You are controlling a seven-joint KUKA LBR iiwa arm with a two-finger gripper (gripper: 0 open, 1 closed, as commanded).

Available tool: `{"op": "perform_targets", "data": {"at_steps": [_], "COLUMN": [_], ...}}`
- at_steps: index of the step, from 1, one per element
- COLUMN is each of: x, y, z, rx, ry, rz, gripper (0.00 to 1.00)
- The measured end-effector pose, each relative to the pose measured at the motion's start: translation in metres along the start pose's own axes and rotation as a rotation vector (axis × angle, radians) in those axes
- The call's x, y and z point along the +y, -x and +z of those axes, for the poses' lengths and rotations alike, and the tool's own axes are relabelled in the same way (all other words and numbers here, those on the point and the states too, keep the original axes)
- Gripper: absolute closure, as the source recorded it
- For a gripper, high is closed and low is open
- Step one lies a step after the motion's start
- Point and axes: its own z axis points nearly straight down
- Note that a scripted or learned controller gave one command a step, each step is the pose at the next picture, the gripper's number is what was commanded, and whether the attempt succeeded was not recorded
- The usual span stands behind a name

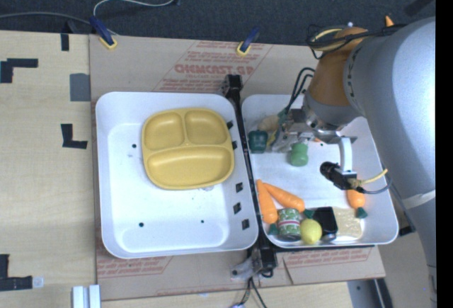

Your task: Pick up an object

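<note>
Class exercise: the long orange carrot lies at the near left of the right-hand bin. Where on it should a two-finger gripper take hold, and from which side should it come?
Probably mid-length on the carrot, coming straight down from above, fingers across its narrow width. It lies flat and slanted, with a second carrot close at its left end and the can just below, so the middle looks most open.

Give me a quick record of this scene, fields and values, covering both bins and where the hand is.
left bin: holds a yellow divided plate
right bin: toy food, mostly along its near edge
near edge items: two carrots, a small can, a lemon, a black item
centre item: a green object
hand: low over the right bin's far left part, by the green object
grasp: cannot be judged
</note>
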Motion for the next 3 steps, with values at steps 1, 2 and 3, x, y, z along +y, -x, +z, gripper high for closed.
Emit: {"op": "perform_targets", "data": {"at_steps": [1, 2, 3], "x": [-0.001, 0.000, 0.000], "y": [0.009, 0.004, 0.010], "z": [-0.001, -0.010, -0.012], "rx": [-0.015, -0.006, -0.015], "ry": [0.003, 0.000, 0.003], "rz": [0.007, 0.004, 0.009], "gripper": [0.00, 1.00, 0.00]}}
